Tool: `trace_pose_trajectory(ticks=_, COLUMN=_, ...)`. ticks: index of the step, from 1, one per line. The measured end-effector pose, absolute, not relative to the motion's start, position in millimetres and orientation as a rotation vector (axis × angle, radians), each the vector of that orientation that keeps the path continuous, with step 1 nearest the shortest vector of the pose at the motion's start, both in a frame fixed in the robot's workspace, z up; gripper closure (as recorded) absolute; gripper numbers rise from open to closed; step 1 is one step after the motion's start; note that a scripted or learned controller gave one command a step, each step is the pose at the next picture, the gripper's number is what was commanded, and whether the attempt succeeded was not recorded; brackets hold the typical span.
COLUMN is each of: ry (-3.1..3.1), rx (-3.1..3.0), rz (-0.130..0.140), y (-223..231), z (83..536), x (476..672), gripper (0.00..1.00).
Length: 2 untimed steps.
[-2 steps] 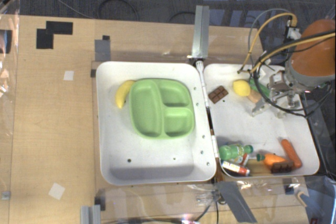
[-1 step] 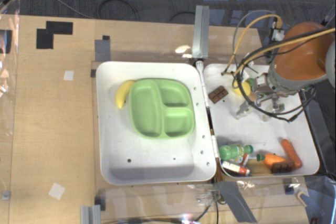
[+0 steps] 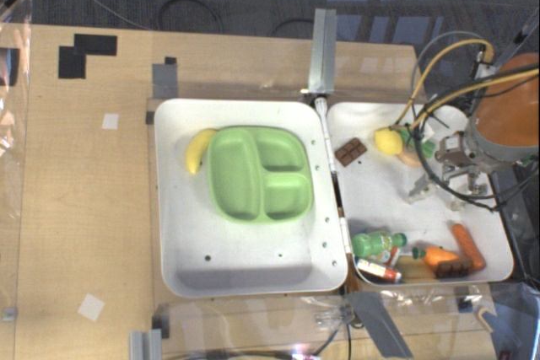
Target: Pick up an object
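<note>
Camera view: gripper [image 3: 439, 183] hangs over the right bin [image 3: 371, 190], near a lemon [image 3: 388, 142]. Whether it is wide or narrow, I cannot tell. A green tray [image 3: 257, 173] fills the left bin [image 3: 181, 206].

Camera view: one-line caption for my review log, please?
Gripper hovers over right bin near lemon; green tray fills left bin.
</note>
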State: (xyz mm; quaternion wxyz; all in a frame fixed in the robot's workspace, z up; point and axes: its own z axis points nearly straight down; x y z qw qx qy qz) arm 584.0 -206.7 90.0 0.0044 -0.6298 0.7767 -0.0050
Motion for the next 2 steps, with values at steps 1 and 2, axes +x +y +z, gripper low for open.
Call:
trace_pose_trajectory(ticks=1, ry=2.416, rx=-1.975, rz=-0.024, y=-202, z=104, x=589.1, gripper=1.0)
trace_pose_trajectory(ticks=2, ry=2.553, rx=-1.801, rz=-0.014, y=-83, z=93, x=536.8, gripper=1.0)
